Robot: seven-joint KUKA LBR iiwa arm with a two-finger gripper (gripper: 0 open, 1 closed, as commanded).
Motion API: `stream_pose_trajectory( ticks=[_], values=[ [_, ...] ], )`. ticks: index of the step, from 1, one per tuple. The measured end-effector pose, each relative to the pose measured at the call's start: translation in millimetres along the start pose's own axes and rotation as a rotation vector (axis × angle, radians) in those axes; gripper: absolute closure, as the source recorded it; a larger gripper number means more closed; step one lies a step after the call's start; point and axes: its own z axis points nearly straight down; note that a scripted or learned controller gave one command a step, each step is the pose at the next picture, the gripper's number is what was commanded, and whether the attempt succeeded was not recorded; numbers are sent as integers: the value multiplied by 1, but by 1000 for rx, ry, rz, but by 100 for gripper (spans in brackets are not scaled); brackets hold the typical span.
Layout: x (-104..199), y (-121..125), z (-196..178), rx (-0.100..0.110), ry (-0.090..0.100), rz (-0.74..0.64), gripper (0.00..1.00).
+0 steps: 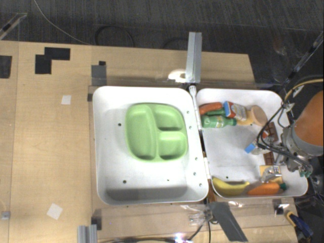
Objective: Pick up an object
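While the grey arm (304,135) leans in over the right bin (228,151), its gripper (273,172) sits low at that bin's near right corner; from where I stand, I cannot tell whether it is open or closed, and I see nothing held in it.

Well away to the gripper's left, across the wall between the bins, the left bin (109,181) holds a green divided plate (154,131) lying flat.

A banana (230,186) lies left of the gripper, along the bin's near wall. An orange carrot (263,189) is just beside the gripper on its near side, its tip almost meeting the banana. At the bin's far end, a green bottle (217,120), a red sausage (211,107) and a tan bottle (243,114) cluster together, well apart from the gripper. A small blue piece (250,148) lies near the gripper, on its far left side.
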Motion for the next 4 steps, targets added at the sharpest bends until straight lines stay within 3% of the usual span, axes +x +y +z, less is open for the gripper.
stream_pose_trajectory(
  ticks=[3, 4],
  values=[
    [1, 8, 1, 2, 0, 48, 0],
    [0, 18, 0, 1, -3, -136, 0]
  ],
)
